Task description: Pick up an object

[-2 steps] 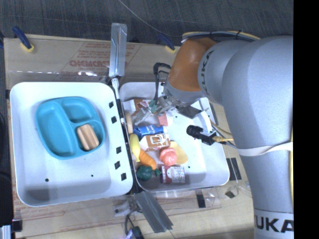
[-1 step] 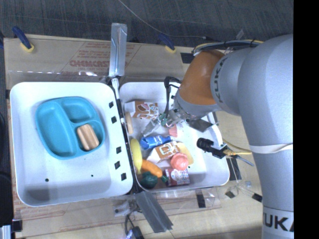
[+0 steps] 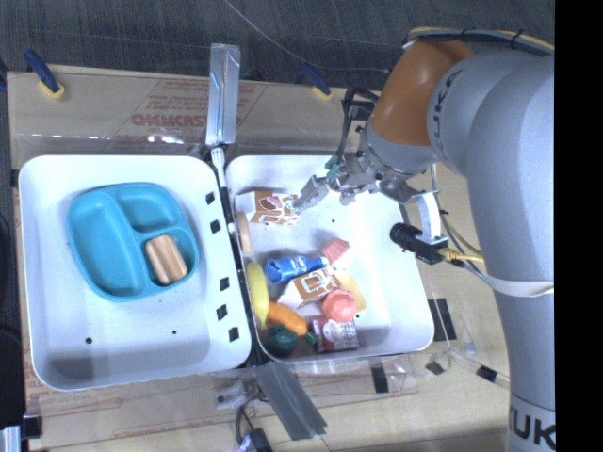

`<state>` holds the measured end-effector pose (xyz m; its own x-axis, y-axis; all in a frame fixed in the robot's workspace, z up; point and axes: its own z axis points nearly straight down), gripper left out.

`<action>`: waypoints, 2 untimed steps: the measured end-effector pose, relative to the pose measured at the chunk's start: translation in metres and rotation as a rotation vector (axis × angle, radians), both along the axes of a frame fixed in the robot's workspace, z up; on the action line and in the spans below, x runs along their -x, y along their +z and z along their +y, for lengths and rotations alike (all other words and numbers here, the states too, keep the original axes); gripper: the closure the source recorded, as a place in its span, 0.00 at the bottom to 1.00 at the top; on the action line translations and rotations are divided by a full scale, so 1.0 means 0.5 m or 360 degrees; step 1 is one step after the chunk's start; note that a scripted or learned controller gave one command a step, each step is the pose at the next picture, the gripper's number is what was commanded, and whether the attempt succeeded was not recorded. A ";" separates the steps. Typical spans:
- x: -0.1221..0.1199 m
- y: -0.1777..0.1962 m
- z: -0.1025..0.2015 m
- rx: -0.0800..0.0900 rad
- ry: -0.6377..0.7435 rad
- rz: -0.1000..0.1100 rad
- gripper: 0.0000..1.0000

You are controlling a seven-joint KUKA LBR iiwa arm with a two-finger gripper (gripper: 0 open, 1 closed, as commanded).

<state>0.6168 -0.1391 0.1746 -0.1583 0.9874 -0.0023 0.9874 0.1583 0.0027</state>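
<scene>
The gripper [image 3: 316, 188] hangs over the right bin [image 3: 400, 295], fingers slightly apart, holding nothing. Just beside it, near the bin's back left corner, lies a small printed packet [image 3: 270, 207]: probably light, flat and crushable, best pinched across its edges.

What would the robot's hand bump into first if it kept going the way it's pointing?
Probably the small brown-and-white packet. The hand points left and down toward it in the right bin. From this one slanted view, how high the hand sits above the packet is hard to judge.
</scene>
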 end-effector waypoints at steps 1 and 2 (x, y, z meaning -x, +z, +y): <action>0.058 -0.144 -0.147 -0.0003 0.0024 0.0019 0.00; 0.126 -0.166 -0.039 -0.0005 0.0205 0.0008 0.00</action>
<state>0.5541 -0.1586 0.0914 -0.2836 0.9589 0.0018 0.9589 0.2836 -0.0016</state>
